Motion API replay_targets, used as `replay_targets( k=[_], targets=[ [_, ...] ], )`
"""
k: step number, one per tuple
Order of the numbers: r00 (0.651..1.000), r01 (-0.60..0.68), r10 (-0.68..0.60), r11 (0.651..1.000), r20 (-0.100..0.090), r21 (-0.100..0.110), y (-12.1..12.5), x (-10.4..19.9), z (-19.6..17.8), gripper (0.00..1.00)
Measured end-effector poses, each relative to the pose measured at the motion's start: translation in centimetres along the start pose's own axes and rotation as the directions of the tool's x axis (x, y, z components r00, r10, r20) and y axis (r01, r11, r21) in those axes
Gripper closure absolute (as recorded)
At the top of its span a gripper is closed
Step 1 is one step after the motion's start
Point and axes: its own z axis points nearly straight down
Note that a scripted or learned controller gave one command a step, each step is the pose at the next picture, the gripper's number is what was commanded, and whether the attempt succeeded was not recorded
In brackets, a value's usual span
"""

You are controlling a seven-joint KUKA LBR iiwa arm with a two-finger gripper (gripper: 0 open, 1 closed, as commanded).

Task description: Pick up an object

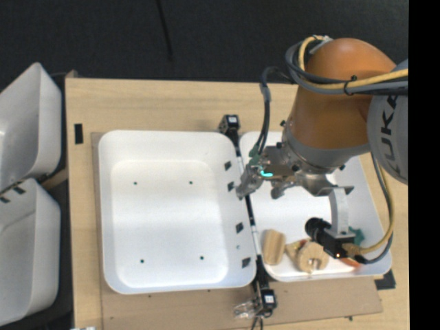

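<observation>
Spanning the middle of the view, a pale wooden bench (82,184) is seen against a dark surround. The grey arm (385,136), marked by its broad orange band (340,95), is extended in from the right and is held over the right bin (364,191), so that much of that bin's far half is hidden beneath it. The left bin (165,205), shallow and white like its neighbour, is shown in full just beside it, and its floor is marked by four small dark dots. Two rounded white plastic shells (24,136) are set one beyond the other off the bench's left edge.

The gripper (285,183) is seen below the orange band, above the left side of the right bin and close to the seam between the two bins. A small green light (265,174) is shown on its housing. Whether the gripper is open or closed cannot be told, since its tip is masked by the wrist.

Two wooden pieces are found in the near left corner of the right bin, apart from the gripper. A plain tan block (273,246) is stood just beside the bin's left wall. A paler wooden shape (306,255) is laid just to the right of it; whether the two are touching cannot be told. Small black clips (229,123) are fixed along the seam between the bins.
</observation>
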Motion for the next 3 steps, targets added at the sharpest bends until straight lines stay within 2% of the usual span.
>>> replay_targets(
  k=[1,2,3],
  targets=[
    [1.0,-0.006,0.006,1.0,0.003,0.01,2.5,-5.4,12.8,0.0],
    [1.0,0.018,-0.018,1.0,-0.021,-0.003,1.3,-9.6,16.5,0.0],
    [1.0,0.003,-0.003,1.0,0.003,-0.019,3.4,-11.8,1.7,0.0]
  ],
)
